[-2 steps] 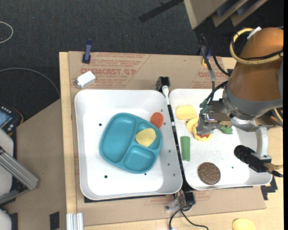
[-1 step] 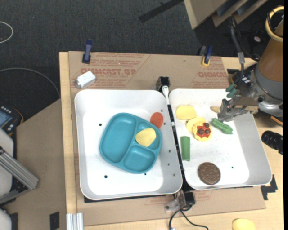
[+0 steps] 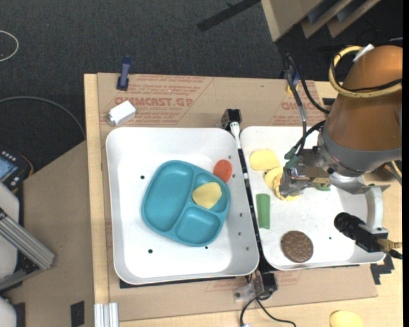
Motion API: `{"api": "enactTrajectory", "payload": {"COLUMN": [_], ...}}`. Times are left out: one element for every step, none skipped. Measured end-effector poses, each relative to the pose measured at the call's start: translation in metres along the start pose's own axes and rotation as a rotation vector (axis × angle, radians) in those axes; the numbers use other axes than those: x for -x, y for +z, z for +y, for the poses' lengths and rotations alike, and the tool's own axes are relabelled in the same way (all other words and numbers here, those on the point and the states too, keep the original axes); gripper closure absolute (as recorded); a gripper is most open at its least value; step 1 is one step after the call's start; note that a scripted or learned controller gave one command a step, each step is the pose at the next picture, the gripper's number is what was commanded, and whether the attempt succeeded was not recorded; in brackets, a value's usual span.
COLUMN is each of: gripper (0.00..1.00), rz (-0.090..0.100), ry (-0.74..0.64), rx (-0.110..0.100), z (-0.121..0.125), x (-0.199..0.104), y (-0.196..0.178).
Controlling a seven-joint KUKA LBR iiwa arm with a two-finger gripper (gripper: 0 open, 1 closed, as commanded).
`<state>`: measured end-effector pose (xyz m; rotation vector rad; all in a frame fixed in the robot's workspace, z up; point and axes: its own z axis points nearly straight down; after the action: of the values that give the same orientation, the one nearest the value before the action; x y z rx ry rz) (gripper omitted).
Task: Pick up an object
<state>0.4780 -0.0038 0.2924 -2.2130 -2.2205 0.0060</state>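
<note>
Glossy teal plastic tray (image 3: 182, 204), smooth white bins (image 3: 128, 255) — matt cardboard bench (image 3: 185, 99)

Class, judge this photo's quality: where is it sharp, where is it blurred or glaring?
Camera view: even overhead light, soft shadows; blue tray and brown disc look sharp; the gripper is murky and hard to read; mild sheen on the orange band.

My worktop (image 3: 192, 96), set on dark carpet.

I look down on a tan board printed with faint red lettering, carrying a small white block (image 3: 121, 113) and a blue clip (image 3: 124, 72) near its far left corner. Dark grey carpet floor (image 3: 57, 51) surrounds it, crossed by thin pale cable loops (image 3: 9, 45). Aluminium framing (image 3: 25, 246) stands at lower left; light wooden furniture (image 3: 313, 19) sits beyond.
</note>
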Motion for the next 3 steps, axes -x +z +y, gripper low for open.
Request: {"api": "enactTrajectory", "payload": {"gripper": [1.00, 1.00, 1.00], "rz": [-0.001, -0.002, 0.000], "ry": [-0.002, 0.001, -0.001], "rx": [0.013, 0.012, 0.013], "z": [0.002, 0.001, 0.001], "x": [-0.046, -0.056, -0.092], "y": [-0.049, -0.078, -0.112]}}
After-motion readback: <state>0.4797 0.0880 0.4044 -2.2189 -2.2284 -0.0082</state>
